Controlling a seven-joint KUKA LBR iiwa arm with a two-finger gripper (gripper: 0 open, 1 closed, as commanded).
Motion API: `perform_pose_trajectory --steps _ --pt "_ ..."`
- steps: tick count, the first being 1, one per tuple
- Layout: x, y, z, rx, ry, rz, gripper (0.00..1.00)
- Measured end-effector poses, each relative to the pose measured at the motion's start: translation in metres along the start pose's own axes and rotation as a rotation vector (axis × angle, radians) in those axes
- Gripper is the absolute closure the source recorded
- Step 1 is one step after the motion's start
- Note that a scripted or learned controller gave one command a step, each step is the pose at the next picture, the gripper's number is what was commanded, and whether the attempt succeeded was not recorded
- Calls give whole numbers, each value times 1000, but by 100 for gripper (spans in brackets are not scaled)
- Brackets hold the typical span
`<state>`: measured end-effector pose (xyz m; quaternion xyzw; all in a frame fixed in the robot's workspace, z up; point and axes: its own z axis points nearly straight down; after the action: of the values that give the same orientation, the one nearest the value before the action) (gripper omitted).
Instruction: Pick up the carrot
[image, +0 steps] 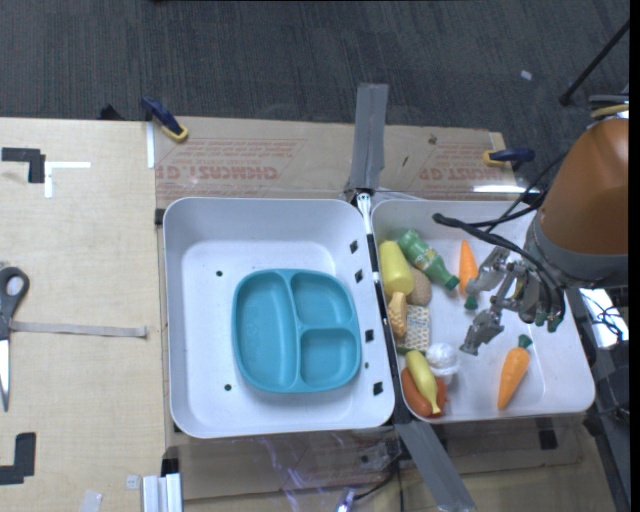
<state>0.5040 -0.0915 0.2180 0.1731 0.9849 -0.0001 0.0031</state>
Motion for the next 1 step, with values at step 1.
perform_pose_trajectory --steps 1 --pt "-16 -90 46 1 3 130 0"
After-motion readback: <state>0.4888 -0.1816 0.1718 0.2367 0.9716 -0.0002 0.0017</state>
